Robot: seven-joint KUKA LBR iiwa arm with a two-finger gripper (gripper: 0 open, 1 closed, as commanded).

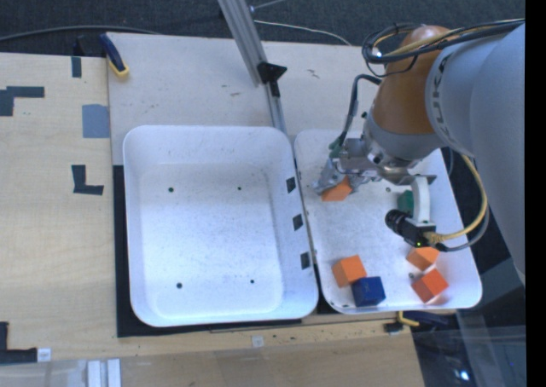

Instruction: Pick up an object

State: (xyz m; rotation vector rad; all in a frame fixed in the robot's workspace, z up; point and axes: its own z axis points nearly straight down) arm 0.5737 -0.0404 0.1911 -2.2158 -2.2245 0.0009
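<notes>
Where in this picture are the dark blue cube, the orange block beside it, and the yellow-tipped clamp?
dark blue cube point(368, 291): camera view, its top face.
orange block point(348, 270): camera view, its top face.
yellow-tipped clamp point(115, 56): camera view, middle of its handle.

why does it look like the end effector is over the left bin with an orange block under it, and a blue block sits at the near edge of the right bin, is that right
Not quite: the camera view shows the end effector over the right bin, not the left. The orange block is under it, and the blue block does sit at that bin's near edge.
</notes>
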